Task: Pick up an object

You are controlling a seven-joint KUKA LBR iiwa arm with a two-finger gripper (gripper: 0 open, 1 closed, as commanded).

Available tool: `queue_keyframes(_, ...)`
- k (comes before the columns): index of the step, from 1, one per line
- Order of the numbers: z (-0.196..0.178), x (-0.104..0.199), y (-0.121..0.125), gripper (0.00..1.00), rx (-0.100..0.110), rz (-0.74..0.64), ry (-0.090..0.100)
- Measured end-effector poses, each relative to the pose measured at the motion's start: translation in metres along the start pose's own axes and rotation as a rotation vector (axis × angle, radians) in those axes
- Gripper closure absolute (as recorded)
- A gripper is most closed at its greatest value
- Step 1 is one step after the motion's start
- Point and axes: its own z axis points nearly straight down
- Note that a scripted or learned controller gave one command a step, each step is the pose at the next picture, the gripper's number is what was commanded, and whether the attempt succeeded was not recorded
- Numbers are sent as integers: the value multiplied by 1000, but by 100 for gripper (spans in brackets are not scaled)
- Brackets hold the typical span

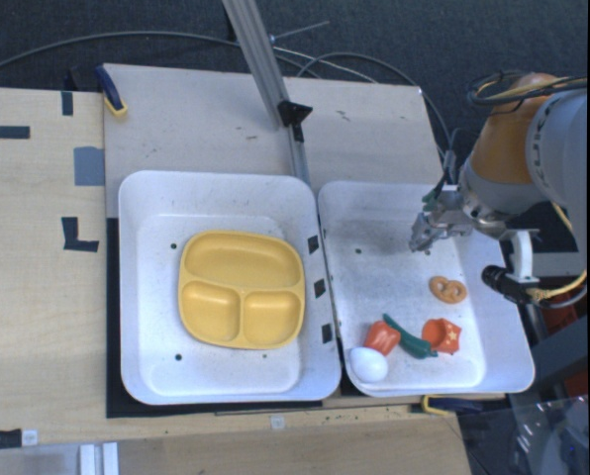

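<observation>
Left bin [137, 295]: divided tray [242, 289] inside. Right bin [503, 359]: pretzel [447, 288] mid-right; two peppers [382, 337] [442, 334] nearer front, egg [367, 365] at front-left corner. Gripper [424, 236] over its rear.

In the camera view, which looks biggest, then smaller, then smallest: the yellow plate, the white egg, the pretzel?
1. Yellow plate, by far the biggest.
2. White egg and pretzel: these look about alike in size, so I won't rank one over the other.

Bare bin floor [374, 265] left of the pretzel [447, 289].
</observation>
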Motion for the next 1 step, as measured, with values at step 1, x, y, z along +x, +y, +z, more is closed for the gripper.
queue_keyframes(1,-43,5,2,100,-6,2,-1)
